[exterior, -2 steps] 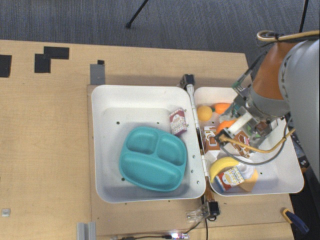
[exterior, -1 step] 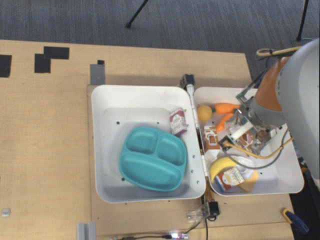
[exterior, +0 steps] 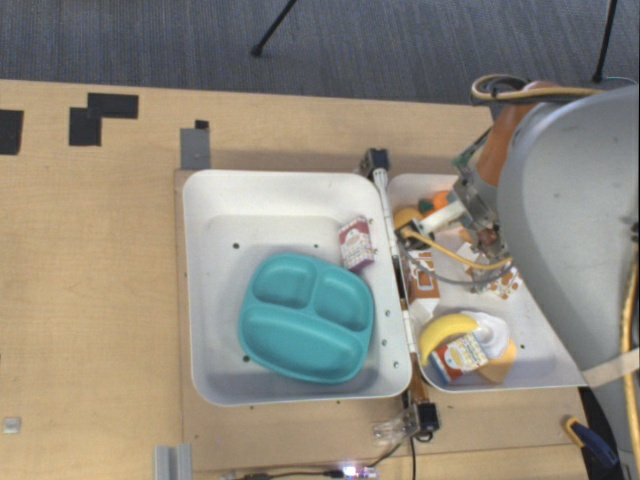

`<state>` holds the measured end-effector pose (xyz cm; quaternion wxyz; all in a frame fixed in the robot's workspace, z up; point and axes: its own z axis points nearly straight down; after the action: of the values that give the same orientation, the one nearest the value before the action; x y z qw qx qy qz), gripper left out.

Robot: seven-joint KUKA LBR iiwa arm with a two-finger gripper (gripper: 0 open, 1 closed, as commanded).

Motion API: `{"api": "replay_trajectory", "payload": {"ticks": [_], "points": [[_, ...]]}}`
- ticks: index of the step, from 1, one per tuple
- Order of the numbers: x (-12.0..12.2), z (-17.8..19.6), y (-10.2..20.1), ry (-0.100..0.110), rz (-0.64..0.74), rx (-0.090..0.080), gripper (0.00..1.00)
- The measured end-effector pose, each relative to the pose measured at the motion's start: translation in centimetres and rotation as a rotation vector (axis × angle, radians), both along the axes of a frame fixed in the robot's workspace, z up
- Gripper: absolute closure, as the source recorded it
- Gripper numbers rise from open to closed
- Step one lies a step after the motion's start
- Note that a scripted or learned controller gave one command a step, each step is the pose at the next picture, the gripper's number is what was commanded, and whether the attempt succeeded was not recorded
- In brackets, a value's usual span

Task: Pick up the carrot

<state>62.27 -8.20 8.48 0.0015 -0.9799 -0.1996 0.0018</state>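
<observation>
Nearest the camera, a yellow plastic banana (exterior: pixel 446 332) lies by a small printed carton (exterior: pixel 463 357) in the right white bin (exterior: pixel 545 363). Farther in, the gripper (exterior: pixel 480 230) works low; its jaws' state I cannot tell. At the far left corner sits the small orange carrot (exterior: pixel 434 206). Best to centre over it before closing, I'd judge, clear of the bin wall.

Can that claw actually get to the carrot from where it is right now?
Probably yes. The claw hangs over the right bin, and the carrot lies just beside it near the bin's far end, with nothing on top of it.
</observation>
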Motion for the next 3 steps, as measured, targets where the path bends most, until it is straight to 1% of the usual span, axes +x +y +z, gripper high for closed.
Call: {"api": "replay_trajectory", "payload": {"ticks": [1, 2, 3], "points": [[-6.4, 10.0, 6.4, -0.005, 0.112, 0.0, 0.0], [-4.5, 7.8, -2.3, -0.003, -0.195, -0.002, 0.0], [-1.0, 0.4, -5.8, -0.007, -0.165, -0.003, 0.0]]}}
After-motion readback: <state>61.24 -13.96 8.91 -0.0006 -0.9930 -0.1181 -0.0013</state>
